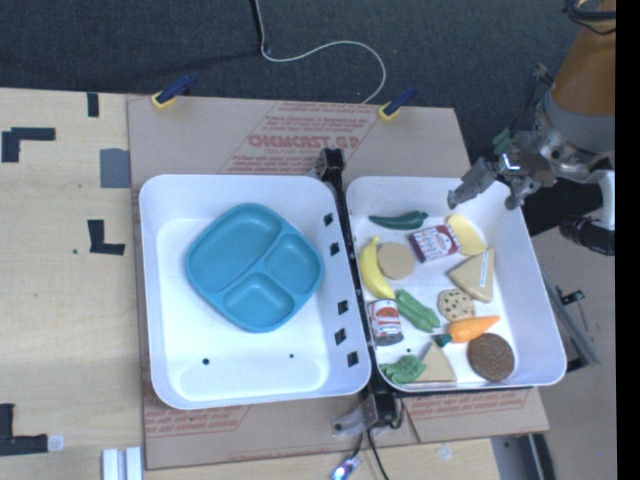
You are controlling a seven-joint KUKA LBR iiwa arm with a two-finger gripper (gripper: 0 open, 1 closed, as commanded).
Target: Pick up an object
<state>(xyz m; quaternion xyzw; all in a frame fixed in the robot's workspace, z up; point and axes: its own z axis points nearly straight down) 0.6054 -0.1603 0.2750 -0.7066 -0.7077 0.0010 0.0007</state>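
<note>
The right bin [535, 298] holds several toy foods: a banana [374, 268], a green chili [398, 219], a small red-labelled pack [433, 242], a cheese wedge [474, 275], a cookie [455, 303], a carrot [468, 329], a brown round patty [491, 356], a can [385, 321] and a sandwich slice with lettuce [420, 369]. My gripper [492, 184] hangs above the bin's far right corner, with its fingers spread apart and nothing between them. It stands a little beyond the yellow piece [465, 233].
The left bin [165, 268] carries a blue divided plate [255, 266]. Black clips run along the wall between the bins [345, 268]. Cardboard lies under both bins, a white cable [330, 53] loops at the back, and the arm [590, 78] fills the upper right.
</note>
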